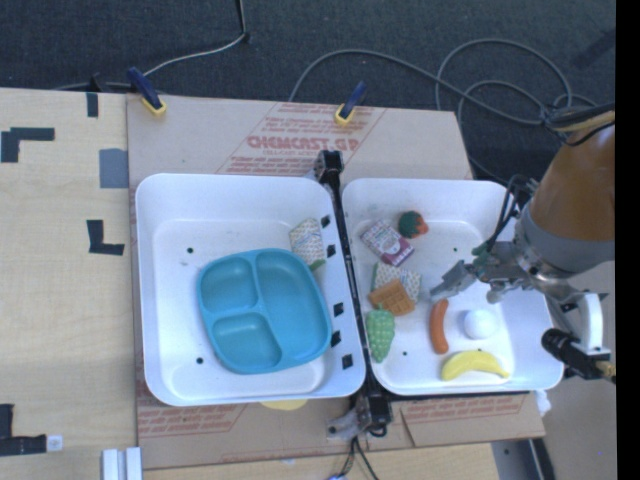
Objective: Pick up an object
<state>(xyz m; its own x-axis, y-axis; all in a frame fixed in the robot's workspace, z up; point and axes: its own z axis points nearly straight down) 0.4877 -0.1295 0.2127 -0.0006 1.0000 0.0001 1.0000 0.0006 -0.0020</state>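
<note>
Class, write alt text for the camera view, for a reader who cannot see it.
A grey robot arm with an orange band reaches from the right, its hand over the right bin, near an orange carrot, a white ball and a banana. The left bin holds a blue divided plate.

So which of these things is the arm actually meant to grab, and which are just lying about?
Candidates to pick, right bin: banana, white ball, orange sausage, waffle, green grapes, strawberry, small packet. The gripper hovers over them.

Just lying about: blue divided plate, clamps, cables.
</note>
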